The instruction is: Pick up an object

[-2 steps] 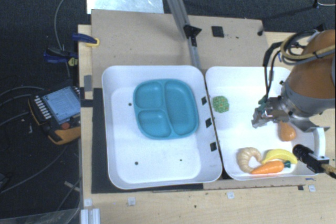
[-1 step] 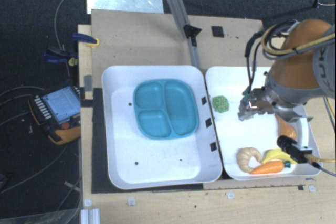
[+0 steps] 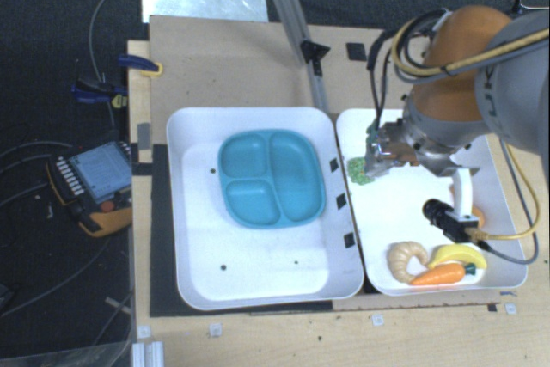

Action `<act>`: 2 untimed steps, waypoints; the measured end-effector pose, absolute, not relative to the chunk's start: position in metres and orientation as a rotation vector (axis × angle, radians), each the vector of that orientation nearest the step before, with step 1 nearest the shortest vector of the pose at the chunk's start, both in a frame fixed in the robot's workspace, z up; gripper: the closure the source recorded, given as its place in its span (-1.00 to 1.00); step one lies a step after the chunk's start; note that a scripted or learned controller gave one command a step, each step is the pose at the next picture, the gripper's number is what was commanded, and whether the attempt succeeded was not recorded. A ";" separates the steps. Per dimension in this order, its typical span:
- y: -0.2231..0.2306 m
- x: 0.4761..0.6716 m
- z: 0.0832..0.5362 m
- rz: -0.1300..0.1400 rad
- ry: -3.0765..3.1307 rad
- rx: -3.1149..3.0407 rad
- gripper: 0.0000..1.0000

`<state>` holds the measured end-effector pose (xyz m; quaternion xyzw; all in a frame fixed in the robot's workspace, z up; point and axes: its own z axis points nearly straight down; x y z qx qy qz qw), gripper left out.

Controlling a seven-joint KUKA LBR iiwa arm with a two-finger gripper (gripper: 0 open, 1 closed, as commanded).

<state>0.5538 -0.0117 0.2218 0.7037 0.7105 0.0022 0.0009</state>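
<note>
My gripper is low over the left side of the right bin. A small green, broccoli-like piece lies right under and just left of it, partly covered by it; I cannot tell whether it is gripped. In the front corner of the same bin sit a pale curled croissant-like piece, a yellow banana and an orange carrot, close together. The arm hides the back right part of this bin.
The left bin holds a blue divided plate at its back centre. A metal pole slants down to the bins' back edge. Clamps and a small device lie on the floor at the left.
</note>
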 end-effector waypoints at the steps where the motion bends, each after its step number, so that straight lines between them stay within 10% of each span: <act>1: 0.043 0.573 0.214 0.005 2.234 2.209 1.00; 2: 0.096 0.587 0.226 0.008 2.234 2.209 1.00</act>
